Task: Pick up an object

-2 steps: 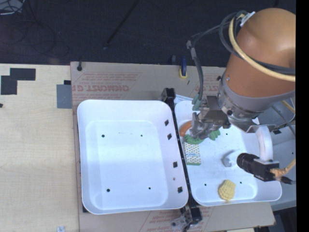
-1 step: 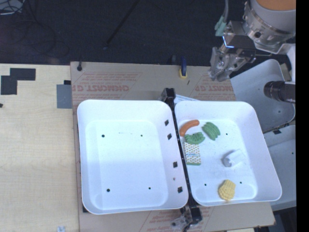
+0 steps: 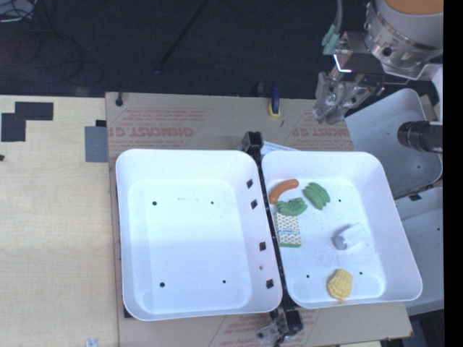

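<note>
The right bin [image 3: 391, 215] holds several small objects. An orange sausage-shaped piece [image 3: 283, 189] lies near its left wall, with two green leafy pieces [image 3: 316, 194] [image 3: 292, 207] beside it. A patterned white-green packet [image 3: 289, 230] sits below them. A grey-white object [image 3: 348, 237] rests toward the right, and a yellow corn-like piece [image 3: 340, 284] lies near the front. My gripper [image 3: 330, 110] hangs high above the bench behind the right bin's far edge, well apart from all objects. Nothing shows between its fingers.
The left bin [image 3: 126, 215] stands beside the right one, joined by a black clamp strip [image 3: 262, 223]. Both rest on a cardboard sheet [image 3: 181, 125]. A yellow-blue clip [image 3: 275, 105] sits at the board's far edge. Grey equipment [image 3: 405, 136] stands at the right.
</note>
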Motion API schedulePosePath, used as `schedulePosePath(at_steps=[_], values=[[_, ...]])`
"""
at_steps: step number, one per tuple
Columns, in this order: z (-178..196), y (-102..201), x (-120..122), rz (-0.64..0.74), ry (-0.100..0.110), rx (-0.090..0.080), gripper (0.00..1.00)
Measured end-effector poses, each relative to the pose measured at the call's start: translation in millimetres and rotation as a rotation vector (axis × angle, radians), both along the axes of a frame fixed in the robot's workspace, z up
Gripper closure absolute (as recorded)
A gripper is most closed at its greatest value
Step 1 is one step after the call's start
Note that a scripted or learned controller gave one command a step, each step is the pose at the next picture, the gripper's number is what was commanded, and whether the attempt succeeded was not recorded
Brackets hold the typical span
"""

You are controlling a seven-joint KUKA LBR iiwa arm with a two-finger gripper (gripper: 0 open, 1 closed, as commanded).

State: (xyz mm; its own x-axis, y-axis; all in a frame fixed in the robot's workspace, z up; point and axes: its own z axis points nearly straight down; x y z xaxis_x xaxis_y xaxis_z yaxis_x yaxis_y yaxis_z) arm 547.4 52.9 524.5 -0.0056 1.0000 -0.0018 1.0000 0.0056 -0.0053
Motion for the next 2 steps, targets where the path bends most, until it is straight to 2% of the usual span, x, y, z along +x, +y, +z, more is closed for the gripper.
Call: schedulePosePath(at_steps=[1, 2], values=[[9.1, 0.7, 0.4, 0.005, 0.004, 0.000, 1.00], [-46.8, 72.8, -25.6, 0.002, 0.005, 0.001, 1.00]])
